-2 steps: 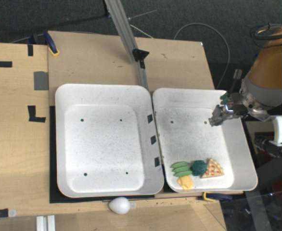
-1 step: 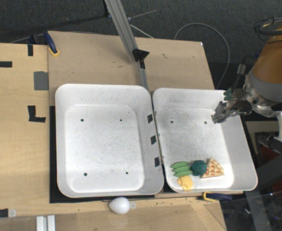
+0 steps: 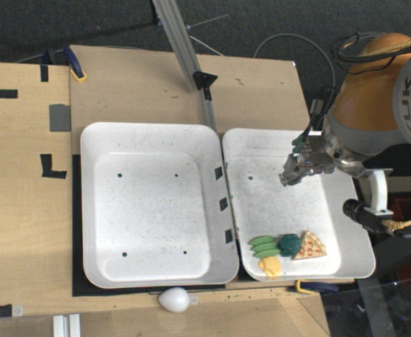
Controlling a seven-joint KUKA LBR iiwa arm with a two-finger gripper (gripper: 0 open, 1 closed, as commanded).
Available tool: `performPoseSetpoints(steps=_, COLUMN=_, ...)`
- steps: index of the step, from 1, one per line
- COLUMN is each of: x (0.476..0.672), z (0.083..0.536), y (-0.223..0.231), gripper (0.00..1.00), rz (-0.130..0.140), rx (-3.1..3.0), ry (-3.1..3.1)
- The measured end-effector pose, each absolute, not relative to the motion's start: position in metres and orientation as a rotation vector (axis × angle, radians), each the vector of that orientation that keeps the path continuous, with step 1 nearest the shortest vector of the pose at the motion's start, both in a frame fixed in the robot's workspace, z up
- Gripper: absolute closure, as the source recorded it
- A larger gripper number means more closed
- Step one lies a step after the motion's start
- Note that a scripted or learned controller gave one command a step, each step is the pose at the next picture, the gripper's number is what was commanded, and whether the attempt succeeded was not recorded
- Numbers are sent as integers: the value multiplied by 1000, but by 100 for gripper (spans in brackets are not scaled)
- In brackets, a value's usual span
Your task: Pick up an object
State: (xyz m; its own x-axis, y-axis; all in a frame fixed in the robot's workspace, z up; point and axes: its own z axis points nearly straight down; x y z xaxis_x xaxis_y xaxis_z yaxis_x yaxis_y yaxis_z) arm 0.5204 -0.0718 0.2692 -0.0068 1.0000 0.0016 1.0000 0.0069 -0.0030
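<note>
Your table (image 3: 142, 90) carries two white bins; the left bin (image 3: 149, 202) has nothing to grab. In the right bin (image 3: 275, 153) the hand (image 3: 291, 176) hangs over the upper half, and you cannot tell how it is set. The toys sit well apart from it at the near wall: green pods (image 3: 264, 244), dark green piece (image 3: 289, 243), pizza slice (image 3: 309, 246), yellow piece (image 3: 270, 265). They touch, so a descent may strike two, or jam against the wall.

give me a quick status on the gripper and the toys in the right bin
Gripper above right white bin, nothing visibly held. Green, yellow and orange toy cluster at near edge, untouched. Path clear.
</note>
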Motion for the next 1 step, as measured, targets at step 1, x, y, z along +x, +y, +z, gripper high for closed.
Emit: performPoseSetpoints(steps=1, x=520, z=261, y=-8, gripper=100, rz=1, rx=-2210, ry=-2228)
